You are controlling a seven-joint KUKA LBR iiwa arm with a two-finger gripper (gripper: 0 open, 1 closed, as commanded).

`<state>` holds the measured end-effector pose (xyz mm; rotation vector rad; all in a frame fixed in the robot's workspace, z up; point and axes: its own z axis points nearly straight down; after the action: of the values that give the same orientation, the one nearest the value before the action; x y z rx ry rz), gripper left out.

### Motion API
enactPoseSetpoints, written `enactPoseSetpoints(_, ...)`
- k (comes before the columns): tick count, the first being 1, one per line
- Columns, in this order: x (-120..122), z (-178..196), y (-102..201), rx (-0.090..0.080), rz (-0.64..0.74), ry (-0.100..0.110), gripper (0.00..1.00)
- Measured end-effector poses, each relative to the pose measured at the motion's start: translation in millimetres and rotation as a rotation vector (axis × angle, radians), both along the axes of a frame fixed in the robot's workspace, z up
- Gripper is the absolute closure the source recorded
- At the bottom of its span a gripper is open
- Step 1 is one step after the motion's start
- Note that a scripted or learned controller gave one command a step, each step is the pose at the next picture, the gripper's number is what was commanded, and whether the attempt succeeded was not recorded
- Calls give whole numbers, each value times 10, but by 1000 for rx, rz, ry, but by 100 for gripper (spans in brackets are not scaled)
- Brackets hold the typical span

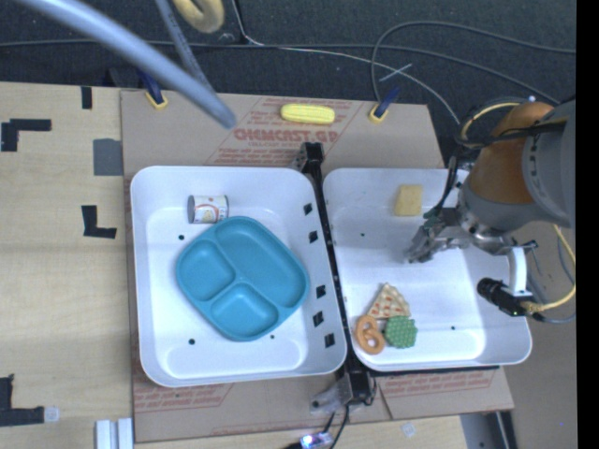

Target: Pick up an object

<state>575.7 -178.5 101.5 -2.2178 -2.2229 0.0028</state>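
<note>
Pale yellow and blocky, a small square sponge-like piece [408, 199] lies flat at the far side of the right bin [468, 344], apart from the gripper [423, 244], which hangs low over the bin floor just nearer and to the right; whether its dark metal fingers are spread or closed I cannot tell. At the bin's near left sit a triangular patterned wedge [388, 301], a glazed ring [370, 336] and a bumpy green lump [401, 332], touching. In the left bin [150, 251], a smooth blue compartment tray [241, 277] lies beside a small tipped can [207, 209].
</note>
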Motion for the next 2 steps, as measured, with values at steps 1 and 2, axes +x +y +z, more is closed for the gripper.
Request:
enactPoseSetpoints(1,-3,632,-23,-1,-1,-7,100)
enactPoseSetpoints(2,22,1238,-93,-2,-1,-6,100)
